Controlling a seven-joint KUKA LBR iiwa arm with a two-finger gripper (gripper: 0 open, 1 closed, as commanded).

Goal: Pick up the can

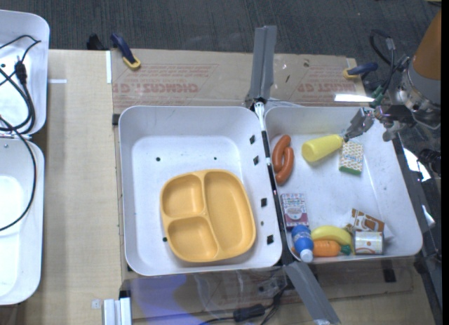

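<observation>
Gripper point(359, 125) at the far right corner of the right-hand bin point(393, 176), fingers slightly apart and holding nothing, tips low beside the yellow squeeze bottle point(323, 147) and the small green-speckled packet point(351, 156). The can point(369, 243), a short tin with a pale label, lies on its side in the near right corner of the same bin, well apart from the gripper, with a brown-and-white carton point(367, 220) touching its far side and a banana point(331, 233) and an orange carrot-like toy point(325, 248) just to its left. Judged rigid, light if empty, and smooth enough to roll or slip; a grasp across the curved body at mid-length, fingers closing on opposite sides, looks soundest, approached from the bin-wall side clear of the carton. The left-hand bin point(140, 176) carries a yellow divided plate point(208, 215).
</observation>
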